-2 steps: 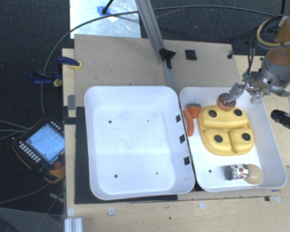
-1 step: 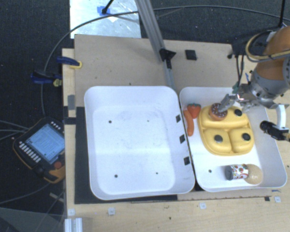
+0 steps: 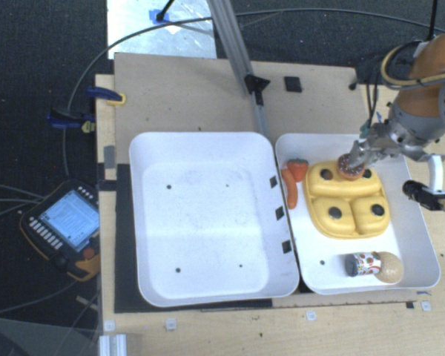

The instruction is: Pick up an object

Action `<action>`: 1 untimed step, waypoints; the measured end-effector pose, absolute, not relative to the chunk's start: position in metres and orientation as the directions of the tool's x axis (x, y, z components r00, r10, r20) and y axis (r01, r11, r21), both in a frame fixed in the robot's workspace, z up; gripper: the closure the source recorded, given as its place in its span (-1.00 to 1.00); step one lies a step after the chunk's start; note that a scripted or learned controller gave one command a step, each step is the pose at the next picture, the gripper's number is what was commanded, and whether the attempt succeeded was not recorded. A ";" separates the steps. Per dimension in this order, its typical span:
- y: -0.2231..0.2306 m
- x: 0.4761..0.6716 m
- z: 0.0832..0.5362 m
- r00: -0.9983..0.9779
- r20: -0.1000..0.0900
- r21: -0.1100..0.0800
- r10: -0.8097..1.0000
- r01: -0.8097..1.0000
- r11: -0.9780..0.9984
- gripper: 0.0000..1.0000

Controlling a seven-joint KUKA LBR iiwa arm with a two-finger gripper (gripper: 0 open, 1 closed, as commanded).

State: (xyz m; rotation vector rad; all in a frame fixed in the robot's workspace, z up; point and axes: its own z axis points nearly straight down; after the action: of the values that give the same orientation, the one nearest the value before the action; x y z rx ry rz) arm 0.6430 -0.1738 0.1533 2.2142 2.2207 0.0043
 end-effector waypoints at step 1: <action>-0.177 0.653 0.202 -0.005 -0.002 0.008 1.000 1.000 0.005 1.00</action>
State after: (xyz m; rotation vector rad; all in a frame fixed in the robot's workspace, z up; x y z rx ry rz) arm 0.6528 -0.1766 0.2020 2.2112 2.2220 0.0067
